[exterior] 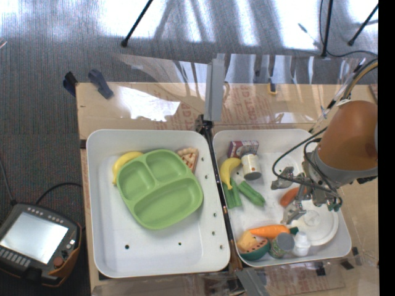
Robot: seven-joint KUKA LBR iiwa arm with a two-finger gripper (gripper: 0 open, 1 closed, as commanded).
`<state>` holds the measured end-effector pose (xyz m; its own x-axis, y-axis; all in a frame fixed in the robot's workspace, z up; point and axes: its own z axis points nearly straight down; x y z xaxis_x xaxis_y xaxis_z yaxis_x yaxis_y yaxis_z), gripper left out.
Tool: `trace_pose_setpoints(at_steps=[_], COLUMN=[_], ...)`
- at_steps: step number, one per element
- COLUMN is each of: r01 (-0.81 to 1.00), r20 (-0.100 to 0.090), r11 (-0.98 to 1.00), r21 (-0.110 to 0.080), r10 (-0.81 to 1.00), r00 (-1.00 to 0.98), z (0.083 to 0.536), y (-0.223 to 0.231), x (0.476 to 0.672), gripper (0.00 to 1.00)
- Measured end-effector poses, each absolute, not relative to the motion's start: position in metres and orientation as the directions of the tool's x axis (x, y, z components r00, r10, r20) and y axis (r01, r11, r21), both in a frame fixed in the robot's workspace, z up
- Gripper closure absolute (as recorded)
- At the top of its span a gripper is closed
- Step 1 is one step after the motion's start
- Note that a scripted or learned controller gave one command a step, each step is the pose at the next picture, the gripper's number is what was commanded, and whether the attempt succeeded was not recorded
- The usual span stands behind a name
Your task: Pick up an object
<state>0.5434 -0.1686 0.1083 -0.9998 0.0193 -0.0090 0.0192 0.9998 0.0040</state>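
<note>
My gripper (287, 197) hangs low over the right side of the right bin (271, 134), below the orange band of the arm. Its two metal fingers (282, 180) stand apart, so it looks open. A small orange piece (289, 197) lies in the gap between them; whether they touch it I cannot tell. Close by in the same bin are a carrot (270, 230), a green pepper (250, 192), a banana (229, 169), a white can (251, 165) and a white plate (322, 227).
The right bin's front holds a watermelon slice (254, 244), a grey can (282, 244) and a white bottle (302, 244); a small box (244, 148) sits at its back. The left bin (111, 239) holds a green divided plate (160, 187), a yellow banana (123, 163) and a toast slice (188, 159).
</note>
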Motion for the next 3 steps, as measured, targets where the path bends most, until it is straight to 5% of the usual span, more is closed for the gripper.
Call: trace_pose_setpoints(at_steps=[1, 2, 3], r01=[0.054, 0.046, 0.067], r20=[-0.003, -0.006, -0.002], r11=[0.999, 0.999, 0.998], r21=[0.001, 0.002, 0.002], r10=[0.054, 0.046, 0.067], r00=[-0.999, -0.999, -0.998], z=[0.087, 0.097, 0.087], y=[-0.175, -0.173, -0.18], x=[0.55, 0.552, 0.609], gripper=[0.0, 1.0, 1.0])
